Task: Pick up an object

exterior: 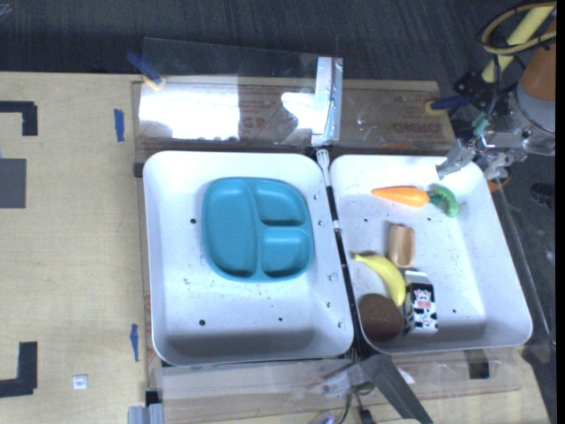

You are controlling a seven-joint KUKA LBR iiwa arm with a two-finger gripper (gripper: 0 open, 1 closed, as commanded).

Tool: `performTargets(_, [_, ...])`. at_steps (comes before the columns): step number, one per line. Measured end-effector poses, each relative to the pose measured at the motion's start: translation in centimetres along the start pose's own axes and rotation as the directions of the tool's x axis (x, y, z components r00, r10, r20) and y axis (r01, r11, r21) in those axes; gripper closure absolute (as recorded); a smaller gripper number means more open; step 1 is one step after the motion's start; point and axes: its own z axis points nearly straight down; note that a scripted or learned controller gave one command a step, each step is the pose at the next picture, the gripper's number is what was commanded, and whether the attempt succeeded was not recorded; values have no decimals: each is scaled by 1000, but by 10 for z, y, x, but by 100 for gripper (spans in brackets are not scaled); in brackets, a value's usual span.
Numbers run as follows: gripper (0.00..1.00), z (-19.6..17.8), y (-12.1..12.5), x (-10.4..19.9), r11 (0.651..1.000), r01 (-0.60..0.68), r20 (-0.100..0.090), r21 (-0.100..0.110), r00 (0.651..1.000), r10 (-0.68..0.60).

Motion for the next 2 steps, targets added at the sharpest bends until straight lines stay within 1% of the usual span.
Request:
performTargets(1, [0,86,-55,55,996,-91,-1,7,996,91])
performTargets(2, [0,117,-50,83,994,105,0,-5,994,-105])
